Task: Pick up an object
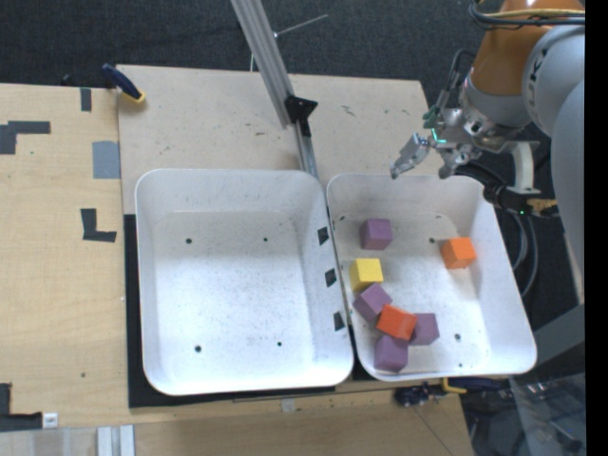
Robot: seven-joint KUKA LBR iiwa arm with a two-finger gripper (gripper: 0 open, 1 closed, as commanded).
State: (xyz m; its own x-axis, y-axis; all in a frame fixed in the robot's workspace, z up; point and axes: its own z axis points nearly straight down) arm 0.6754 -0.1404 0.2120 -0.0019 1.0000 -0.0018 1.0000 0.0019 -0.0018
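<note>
The right bin [494, 245] holds several foam blocks. A purple block [377, 233] lies near its back left, a yellow block [367, 272] just in front of it, and an orange block [459, 252] towards the right wall. At the front left, purple blocks [372, 301] cluster around an orange-red block [397, 323]. My gripper [424, 158] hangs above the bin's back rim, well above the blocks, open with nothing between its fingers.
The left bin [228, 274] sits beside the right one, sharing a middle wall. A slanted metal rail [271, 55] runs from the top down to the bins' back junction. A blue-and-yellow clamp [123, 82] lies at the bench's back left.
</note>
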